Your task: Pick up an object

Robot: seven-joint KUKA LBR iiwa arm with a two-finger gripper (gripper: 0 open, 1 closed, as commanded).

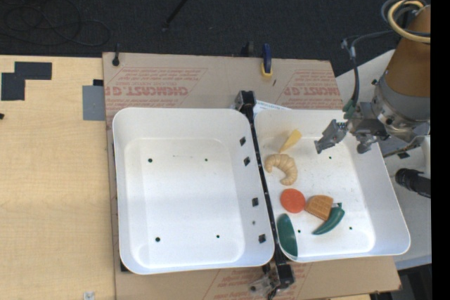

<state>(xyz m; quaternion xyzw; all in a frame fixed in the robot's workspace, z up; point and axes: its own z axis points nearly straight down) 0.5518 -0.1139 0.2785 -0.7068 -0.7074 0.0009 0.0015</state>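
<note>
The right bin (373,221) holds several toy foods. A yellow wedge (290,140) lies near its left wall, with a tan croissant (281,166) just below it. Further forward are a red tomato (293,201), an orange-brown bread piece (319,206), a green pepper (329,220) and a dark green cucumber (287,234). My gripper (346,140) hovers over the bin's upper right part, to the right of the wedge and croissant. Its fingers are spread open with nothing between them.
The left bin (133,186) sits beside the right one, with a black clip strip (254,179) along the shared wall. Both rest on a cardboard sheet (176,84). A blue clamp (266,60) stands at the back edge. The wooden bench (49,186) stretches left.
</note>
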